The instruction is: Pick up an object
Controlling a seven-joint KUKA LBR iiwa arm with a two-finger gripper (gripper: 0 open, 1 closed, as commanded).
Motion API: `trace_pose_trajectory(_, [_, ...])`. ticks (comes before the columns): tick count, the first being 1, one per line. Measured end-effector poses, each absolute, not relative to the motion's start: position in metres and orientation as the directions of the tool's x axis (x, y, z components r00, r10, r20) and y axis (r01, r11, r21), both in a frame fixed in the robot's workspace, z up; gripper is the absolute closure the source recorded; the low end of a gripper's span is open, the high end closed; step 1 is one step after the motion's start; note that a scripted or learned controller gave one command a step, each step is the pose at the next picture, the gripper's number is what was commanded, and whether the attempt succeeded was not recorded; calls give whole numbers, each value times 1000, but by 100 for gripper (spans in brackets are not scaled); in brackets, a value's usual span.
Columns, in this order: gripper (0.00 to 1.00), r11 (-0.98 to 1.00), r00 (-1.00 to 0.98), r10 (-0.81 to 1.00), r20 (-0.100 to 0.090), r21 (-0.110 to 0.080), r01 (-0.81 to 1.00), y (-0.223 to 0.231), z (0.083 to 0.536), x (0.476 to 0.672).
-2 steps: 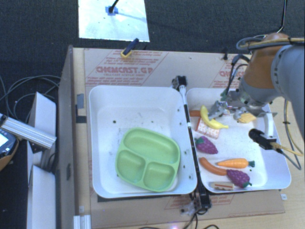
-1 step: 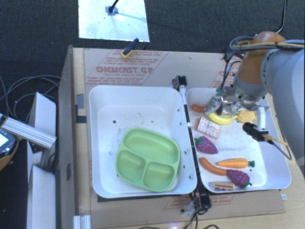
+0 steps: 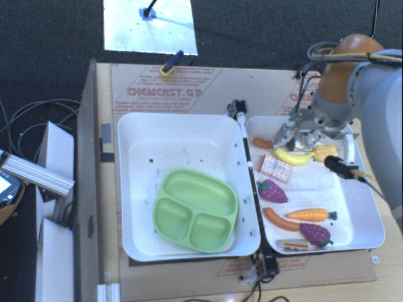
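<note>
Pincer (image 3: 296, 142) over banana (image 3: 293, 157), perhaps touching — right bin (image 3: 365, 228)

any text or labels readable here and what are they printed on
"CHEMCAST GP": red print on the protective sheet covering the bench board, behind the left bin.
Smaller red print repeated across the same sheet, also along its front edge: too small and blurred to read.
Pink and white card in the right bin: pattern illegible.
</note>
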State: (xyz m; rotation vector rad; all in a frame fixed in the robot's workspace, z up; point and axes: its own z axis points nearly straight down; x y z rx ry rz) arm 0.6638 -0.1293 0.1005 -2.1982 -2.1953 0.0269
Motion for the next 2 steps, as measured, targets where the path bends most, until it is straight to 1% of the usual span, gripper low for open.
trace_pose_trajectory(1, [100, -3, 3, 1000, -9, -40, 999, -141, 114, 662])
trace_pose_trajectory(2, [100, 3, -3, 1000, -1, 5, 1000, -97, 194, 601])
